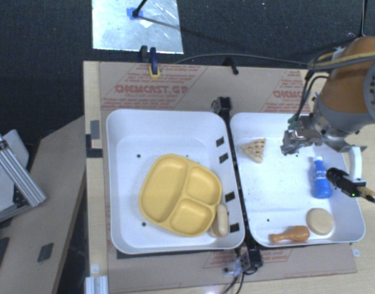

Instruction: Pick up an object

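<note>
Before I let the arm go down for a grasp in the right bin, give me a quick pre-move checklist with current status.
1. Gripper over the right white bin: ok.
2. Nothing between the fingers: cannot tell, too small and dark.
3. Nearest target, the tan wedge-shaped toy slice, lies apart from other items: ok.
4. Blue bottle with white cap lies near the arm's black attachment: not ok, collision risk.
5. Round beige toy piece and orange drumstick-shaped toy sit close to the bin's front wall: not ok for easy grasping.

Here's the worktop (pixel 175 81), cardboard-lined, carrying two white bins: left bin (pixel 123 164) at nine o'clock, right bin (pixel 270 195) touching it at three.
</note>
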`<state>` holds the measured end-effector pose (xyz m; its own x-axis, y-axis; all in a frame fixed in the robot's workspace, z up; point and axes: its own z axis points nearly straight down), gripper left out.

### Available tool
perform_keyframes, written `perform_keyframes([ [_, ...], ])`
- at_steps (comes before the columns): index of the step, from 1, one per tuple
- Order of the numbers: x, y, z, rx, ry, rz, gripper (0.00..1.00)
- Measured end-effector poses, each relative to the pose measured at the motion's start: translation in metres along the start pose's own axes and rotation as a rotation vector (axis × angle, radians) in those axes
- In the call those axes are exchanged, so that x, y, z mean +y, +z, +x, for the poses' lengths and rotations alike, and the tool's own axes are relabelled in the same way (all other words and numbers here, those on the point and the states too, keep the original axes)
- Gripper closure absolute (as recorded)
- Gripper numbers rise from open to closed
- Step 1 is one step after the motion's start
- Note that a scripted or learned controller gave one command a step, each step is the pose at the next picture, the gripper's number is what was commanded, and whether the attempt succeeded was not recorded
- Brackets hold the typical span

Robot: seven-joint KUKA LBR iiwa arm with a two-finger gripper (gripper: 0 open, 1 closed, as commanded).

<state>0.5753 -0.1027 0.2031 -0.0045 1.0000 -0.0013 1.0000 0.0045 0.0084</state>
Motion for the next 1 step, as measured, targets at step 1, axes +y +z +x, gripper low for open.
perform_keyframes([
  [1,0.0009,0.0018,-0.0001,0.001,0.001,0.005,1.0],
])
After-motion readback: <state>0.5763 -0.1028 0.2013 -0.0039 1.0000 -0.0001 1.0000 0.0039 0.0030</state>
